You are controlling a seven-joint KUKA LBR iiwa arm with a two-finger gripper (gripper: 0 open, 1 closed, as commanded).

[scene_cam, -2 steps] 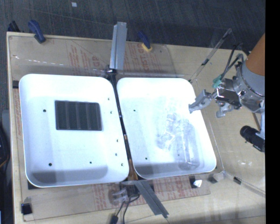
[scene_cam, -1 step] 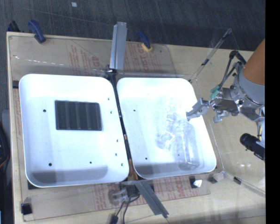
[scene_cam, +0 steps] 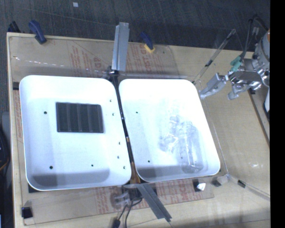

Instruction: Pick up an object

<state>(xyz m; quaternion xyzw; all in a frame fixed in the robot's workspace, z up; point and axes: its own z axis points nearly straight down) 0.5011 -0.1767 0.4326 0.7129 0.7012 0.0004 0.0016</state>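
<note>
1. The hand (scene_cam: 222, 85) hangs over the worktop (scene_cam: 237, 141), just beside the upper right corner of the right bin (scene_cam: 133, 127); its two fingers stand apart and hold nothing.
2. A clear plastic object (scene_cam: 183, 139) – hard to make out – lies in the right bin, toward its right side.
3. The left bin (scene_cam: 33, 127) holds a dark ribbed rectangle (scene_cam: 80, 117).
</note>
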